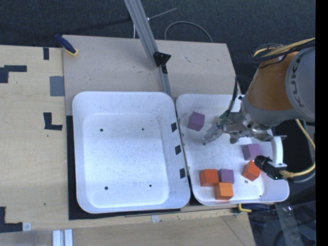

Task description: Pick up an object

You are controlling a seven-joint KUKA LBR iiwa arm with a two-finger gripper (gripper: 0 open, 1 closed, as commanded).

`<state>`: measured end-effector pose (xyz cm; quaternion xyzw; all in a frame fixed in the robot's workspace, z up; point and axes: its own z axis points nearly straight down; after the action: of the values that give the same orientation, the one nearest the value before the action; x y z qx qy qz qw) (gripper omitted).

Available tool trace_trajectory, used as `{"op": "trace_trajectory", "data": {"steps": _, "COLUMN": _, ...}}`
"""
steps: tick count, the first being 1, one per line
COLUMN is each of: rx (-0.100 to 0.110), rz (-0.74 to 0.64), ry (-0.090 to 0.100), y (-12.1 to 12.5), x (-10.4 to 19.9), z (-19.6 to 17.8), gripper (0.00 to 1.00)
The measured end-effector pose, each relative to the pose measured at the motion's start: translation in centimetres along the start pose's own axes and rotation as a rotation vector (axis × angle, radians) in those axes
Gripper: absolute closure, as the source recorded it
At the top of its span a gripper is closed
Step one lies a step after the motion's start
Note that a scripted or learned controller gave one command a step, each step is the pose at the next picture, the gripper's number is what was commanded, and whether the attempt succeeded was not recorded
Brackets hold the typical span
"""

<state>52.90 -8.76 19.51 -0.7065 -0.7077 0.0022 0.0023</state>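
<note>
My gripper (211,135) hangs over the middle of the right bin (266,192), reaching in from the right below the orange wrist band. A purple block (196,121) lies just up and left of it, apart from it. Another purple block (251,151) sits to the right, partly under the arm. An orange block (251,170) lies near the bin's right side. Along the front wall, an orange block (208,177), a purple block (226,176) and a second orange block (224,190) sit clustered together.
The left bin (82,111) stands beside the right one, their walls meeting at a shared divide. A slanted metal pole (146,32) runs from the top down to the bins' junction. Cables (294,174) loop at the arm's right.
</note>
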Motion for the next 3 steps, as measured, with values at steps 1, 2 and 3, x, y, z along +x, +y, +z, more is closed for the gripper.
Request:
{"op": "trace_trajectory", "data": {"steps": 1, "rx": 0.001, "rz": 0.001, "ry": 0.000, "y": 0.3, "x": -0.3, "z": 4.5, "gripper": 0.00}}
{"op": "trace_trajectory", "data": {"steps": 2, "rx": 0.002, "rz": 0.001, "ry": 0.001, "y": 0.2, "x": -0.2, "z": 10.0, "gripper": 0.00}}
{"op": "trace_trajectory", "data": {"steps": 3, "rx": -0.002, "rz": -0.001, "ry": 0.002, "y": 0.3, "x": -0.1, "z": 8.7, "gripper": 1.00}}
